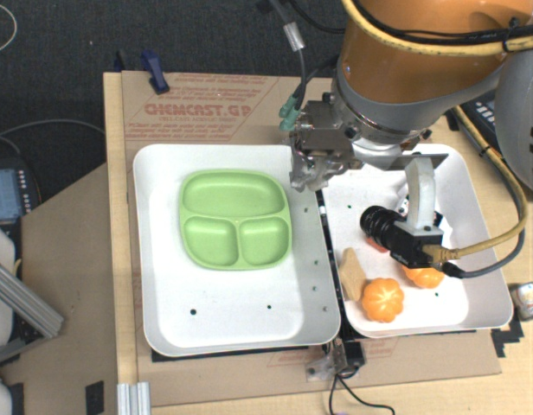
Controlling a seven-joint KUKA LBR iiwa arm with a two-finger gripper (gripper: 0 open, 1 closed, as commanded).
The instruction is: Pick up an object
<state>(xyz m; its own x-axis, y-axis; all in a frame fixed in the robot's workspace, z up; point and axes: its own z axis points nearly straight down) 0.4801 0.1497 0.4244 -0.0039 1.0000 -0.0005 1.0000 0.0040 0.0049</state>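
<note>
My gripper [307,176] hangs low over the ridge between the two bins, at the back edge of the right bin [474,197]. I see nothing held in it. In the right bin's front part lie a round orange tangerine [383,301], a tan wedge-shaped piece [351,272] against the left wall, and another orange item [425,277] partly hidden by the robot's parts. All of them sit well in front of the gripper, toward the near side.
The left bin [163,301] holds a green divided plate [235,219] in its back half. A cardboard sheet [197,102] lies under both bins. The arm's large orange and grey body [422,50] overhangs the back of the right bin.
</note>
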